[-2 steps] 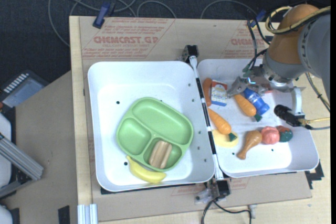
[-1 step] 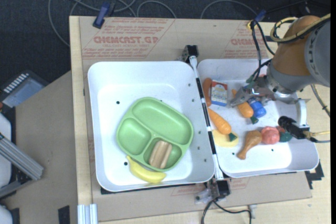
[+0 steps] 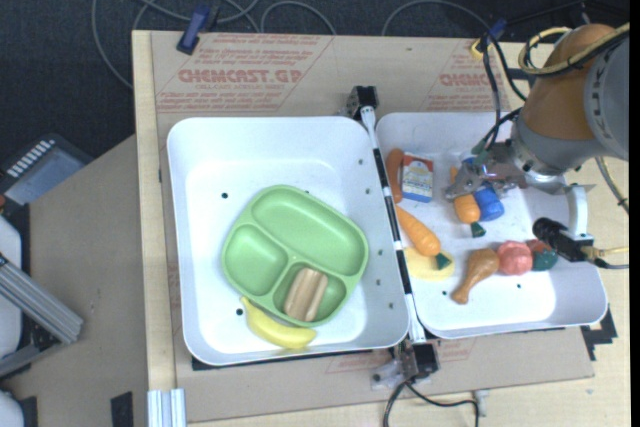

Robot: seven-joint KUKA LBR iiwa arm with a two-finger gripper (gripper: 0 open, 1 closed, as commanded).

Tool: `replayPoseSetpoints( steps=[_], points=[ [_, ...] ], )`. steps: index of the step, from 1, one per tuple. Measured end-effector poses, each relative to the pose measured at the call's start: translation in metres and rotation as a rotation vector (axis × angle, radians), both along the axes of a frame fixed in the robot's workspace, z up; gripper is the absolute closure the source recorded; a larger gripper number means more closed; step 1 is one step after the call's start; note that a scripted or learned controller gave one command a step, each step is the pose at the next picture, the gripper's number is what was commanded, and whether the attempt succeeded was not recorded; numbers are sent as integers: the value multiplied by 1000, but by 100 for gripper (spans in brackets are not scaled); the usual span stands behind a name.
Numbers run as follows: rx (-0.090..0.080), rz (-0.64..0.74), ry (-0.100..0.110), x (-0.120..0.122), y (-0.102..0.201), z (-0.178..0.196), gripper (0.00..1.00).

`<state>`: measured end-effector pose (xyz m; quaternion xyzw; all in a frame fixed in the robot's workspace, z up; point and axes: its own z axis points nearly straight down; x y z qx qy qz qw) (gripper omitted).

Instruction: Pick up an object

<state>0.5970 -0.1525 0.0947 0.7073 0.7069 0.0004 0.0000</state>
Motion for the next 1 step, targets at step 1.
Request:
replayPoseSetpoints(
  steps=[1],
  points=[
    [0,3,-2,-31,82,91,100]
  ],
)
